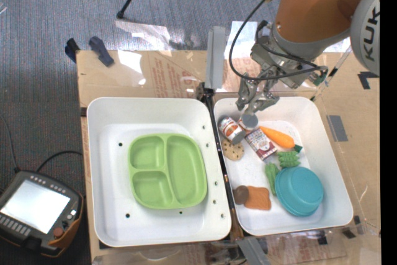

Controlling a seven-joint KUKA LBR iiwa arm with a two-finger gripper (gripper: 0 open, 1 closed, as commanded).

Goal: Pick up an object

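Where right bin [327, 152] back edge lies, end effector [253, 110] hovers, opening indiscernible.

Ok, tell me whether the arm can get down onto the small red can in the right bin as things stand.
Probably yes. The gripper hangs just above the small red can, which lies near the right bin's upper-left corner. Nothing covers the can; the cookie and red carton crowd its lower side.

The bench [155, 74], topped with brown cardboard, bears two white bins. The left bin [102, 133] and the right bin [332, 164] touch along their inner rims. Behind the left bin a clear plastic sheet [146, 34] lies crumpled, and a grey upright strip [215, 59] stands behind the seam.
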